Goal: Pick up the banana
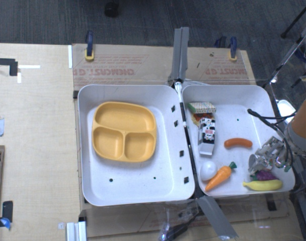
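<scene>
Pincer [268, 157] is seen low over the right bin [243, 97], at its right side; whether it is open or closed cannot be told, and nothing is seen held. Banana [263, 185] is lying flat on the bin floor just below the pincer, apart from it. A purple item [265, 175] is placed between pincer and banana, touching the banana. A sausage [238, 143] is found to the pincer's left, slightly higher. A carrot [219, 177] and a white egg [208, 170] are set further left and lower. A yellow divided plate [124, 131] is held in the left bin [88, 149], well apart on the counter [32, 134].
</scene>
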Available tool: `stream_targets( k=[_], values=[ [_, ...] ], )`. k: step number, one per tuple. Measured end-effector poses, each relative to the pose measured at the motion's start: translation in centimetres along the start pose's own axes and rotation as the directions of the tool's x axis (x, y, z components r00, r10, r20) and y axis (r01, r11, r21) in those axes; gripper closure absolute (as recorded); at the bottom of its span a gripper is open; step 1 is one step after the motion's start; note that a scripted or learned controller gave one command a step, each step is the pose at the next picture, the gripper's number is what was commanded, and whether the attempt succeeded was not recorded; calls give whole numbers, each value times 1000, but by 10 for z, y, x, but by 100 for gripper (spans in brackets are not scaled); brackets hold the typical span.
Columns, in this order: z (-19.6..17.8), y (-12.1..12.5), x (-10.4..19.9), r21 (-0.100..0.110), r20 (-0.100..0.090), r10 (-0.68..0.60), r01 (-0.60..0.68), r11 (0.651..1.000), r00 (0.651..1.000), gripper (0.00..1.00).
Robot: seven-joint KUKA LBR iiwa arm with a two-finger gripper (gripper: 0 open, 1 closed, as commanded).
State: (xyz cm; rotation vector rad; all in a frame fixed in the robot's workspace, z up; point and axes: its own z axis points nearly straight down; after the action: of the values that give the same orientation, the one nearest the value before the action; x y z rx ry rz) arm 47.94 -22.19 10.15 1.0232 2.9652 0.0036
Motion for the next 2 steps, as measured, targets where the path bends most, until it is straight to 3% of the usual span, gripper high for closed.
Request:
stream_targets(
  k=[1, 2],
  values=[
    [0, 0, 0, 0, 0, 0, 0, 1000, 1000, 0],
    [10, 61, 49, 2, -4, -144, 144, 990, 990, 0]
  ],
)
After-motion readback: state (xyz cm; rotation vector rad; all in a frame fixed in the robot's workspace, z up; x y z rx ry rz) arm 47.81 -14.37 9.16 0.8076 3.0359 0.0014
